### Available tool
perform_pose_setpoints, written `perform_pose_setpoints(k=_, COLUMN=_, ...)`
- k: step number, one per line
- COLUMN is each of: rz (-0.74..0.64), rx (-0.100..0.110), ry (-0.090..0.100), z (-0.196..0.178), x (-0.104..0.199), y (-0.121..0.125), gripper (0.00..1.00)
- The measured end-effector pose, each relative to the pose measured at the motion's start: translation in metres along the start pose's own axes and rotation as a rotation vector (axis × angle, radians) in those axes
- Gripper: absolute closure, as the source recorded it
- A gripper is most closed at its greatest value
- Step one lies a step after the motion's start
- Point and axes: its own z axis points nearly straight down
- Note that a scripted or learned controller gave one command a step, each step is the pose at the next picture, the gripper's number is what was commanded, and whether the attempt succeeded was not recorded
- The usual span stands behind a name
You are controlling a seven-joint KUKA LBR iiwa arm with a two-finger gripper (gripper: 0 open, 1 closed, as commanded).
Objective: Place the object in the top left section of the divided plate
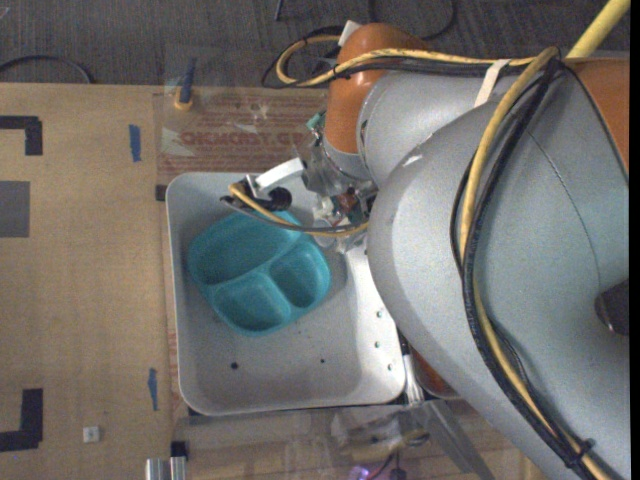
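Note:
A teal divided plate (pixel 258 270) lies tilted in the left white bin (pixel 290 373), with one large section toward the upper left and two smaller ones toward the lower right. All its sections look bare. My gripper (pixel 325 208) hangs over the plate's upper right rim, mostly hidden under the wrist and cables. No object shows between its fingers from this angle.
The grey arm covers the right half of the view and hides the right bin. A wooden bench (pixel 80 268) with black and blue tape marks spreads to the left of the bin. Clear taped sheeting (pixel 240 128) lies behind the bin.

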Motion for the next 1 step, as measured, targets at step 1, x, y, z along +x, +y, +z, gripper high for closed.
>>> perform_pose_setpoints(k=1, rz=0.208, rx=-0.002, ry=0.001, z=-0.0822, x=0.0085, y=-0.0272, gripper=1.0)
